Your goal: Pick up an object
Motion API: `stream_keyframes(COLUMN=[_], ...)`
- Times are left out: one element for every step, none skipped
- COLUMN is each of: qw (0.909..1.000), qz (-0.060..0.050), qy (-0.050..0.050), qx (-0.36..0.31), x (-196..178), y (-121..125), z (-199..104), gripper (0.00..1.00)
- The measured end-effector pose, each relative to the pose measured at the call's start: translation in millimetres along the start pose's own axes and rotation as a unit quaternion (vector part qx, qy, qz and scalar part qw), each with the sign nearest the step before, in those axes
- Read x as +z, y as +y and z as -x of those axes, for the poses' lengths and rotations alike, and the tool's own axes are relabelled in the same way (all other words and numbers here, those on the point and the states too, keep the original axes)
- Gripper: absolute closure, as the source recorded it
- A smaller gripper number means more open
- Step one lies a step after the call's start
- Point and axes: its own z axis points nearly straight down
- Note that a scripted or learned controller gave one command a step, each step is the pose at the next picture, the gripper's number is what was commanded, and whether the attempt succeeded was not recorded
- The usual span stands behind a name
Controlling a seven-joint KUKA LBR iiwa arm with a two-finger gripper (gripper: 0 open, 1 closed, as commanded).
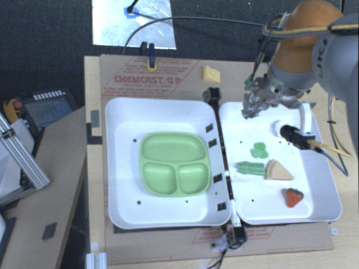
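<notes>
The tool (pixel 251 110) hovers over the right bin's (pixel 325 206) far left corner; whether it is open or closed, I cannot tell.

arm (pixel 331 49) cut off at right edge, fingers (pixel 251 108) blurred

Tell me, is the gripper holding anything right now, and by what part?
Nothing is seen held. The gripper is above the right bin's far left corner, apart from the green pieces, wedge and strawberry.
</notes>
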Motion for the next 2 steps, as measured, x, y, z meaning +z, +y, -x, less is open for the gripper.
stream_keyframes(qw=[1.0000,1.0000], qz=[0.001,0.000], qy=[0.000,0.000], qx=[0.000,0.000], x=[-9,-6], y=[-3,-15], z=[-56,-117], gripper=[1.00,1.00])
